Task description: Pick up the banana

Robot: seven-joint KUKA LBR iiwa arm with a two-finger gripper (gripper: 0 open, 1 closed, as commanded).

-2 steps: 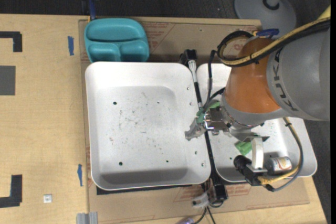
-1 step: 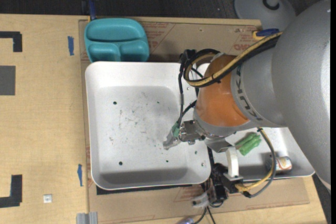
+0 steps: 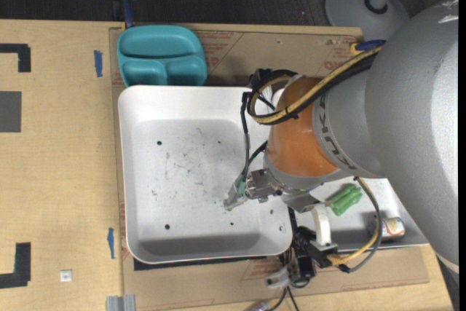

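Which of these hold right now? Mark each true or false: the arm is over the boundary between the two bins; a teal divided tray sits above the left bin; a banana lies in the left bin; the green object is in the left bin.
1. The arm is over the boundary between the two bins. True; its orange band sits above the left bin's right edge.
2. A teal divided tray sits beyond the left bin's top edge. True.
3. A banana lies in the left bin. False; its visible floor shows scuffs and dark specks.
4. The green object is in the left bin. False; it lies right of the left bin, in the right bin, beside the arm.
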